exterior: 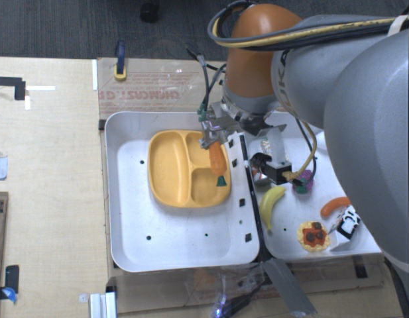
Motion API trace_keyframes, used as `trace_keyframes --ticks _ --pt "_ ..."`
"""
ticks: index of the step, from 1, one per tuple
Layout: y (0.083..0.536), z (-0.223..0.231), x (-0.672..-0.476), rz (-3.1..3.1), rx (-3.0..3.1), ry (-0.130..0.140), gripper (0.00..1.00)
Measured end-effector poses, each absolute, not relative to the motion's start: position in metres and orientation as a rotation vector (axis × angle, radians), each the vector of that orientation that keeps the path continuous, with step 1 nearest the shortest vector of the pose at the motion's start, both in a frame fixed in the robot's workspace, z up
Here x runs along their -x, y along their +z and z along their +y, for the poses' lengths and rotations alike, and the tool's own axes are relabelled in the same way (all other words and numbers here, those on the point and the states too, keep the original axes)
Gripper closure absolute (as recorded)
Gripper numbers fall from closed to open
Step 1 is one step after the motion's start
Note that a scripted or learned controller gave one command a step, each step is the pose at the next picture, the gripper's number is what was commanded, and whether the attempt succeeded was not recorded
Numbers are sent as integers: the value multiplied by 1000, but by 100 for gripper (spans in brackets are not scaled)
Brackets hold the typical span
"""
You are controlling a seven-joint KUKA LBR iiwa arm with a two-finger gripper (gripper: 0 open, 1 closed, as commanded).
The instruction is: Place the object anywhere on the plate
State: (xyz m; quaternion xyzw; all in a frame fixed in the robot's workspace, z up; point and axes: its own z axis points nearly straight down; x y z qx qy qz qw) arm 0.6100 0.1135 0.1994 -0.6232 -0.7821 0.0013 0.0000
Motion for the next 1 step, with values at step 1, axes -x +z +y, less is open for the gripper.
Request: trace_keyframes --ticks 1 --pt "200 113 -610 -2458 1958 4 0"
